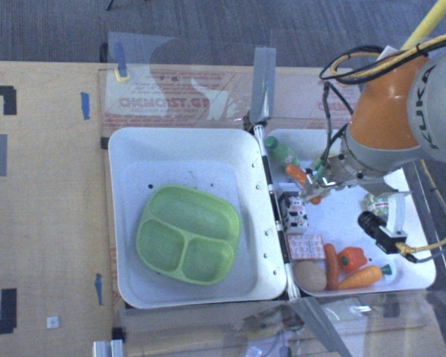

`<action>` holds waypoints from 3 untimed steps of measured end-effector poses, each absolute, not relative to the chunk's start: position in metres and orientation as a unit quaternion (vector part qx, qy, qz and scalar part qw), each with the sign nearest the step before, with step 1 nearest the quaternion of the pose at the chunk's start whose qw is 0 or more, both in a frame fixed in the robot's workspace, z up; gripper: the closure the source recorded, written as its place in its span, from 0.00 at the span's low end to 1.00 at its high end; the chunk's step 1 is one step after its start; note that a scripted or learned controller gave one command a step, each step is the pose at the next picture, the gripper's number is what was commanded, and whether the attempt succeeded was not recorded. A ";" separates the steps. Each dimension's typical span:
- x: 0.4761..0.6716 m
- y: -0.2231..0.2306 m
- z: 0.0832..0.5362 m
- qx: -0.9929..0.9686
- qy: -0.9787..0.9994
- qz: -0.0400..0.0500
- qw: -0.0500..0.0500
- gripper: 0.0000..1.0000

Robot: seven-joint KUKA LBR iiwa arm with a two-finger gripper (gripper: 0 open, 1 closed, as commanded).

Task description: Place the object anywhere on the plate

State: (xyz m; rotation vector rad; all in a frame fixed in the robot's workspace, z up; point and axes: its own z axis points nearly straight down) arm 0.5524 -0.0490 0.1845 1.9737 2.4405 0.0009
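Note:
The green three-compartment plate (187,233) lies in the left white bin (134,155). My gripper (314,190) hangs low over the upper left part of the right bin (420,270), reaching in from the right. A small orange piece (296,173) lies just to its upper left, close to the tip. Just below the gripper is a black-and-white patterned carton (296,213). The arm's body hides part of the right bin.
A green bottle (282,153) lies at the right bin's top left. Along its front lie a pink box (306,245), a potato (310,275), a sausage (331,265), a red pepper (351,257) and a carrot (360,277). The bins' shared rims (276,222) run between them.

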 end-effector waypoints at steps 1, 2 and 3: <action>0.516 0.019 0.184 0.583 0.813 0.000 -0.001 1.00; 0.508 0.075 0.184 0.439 0.899 0.000 -0.001 1.00; 0.506 0.125 0.210 0.380 0.925 0.001 0.002 1.00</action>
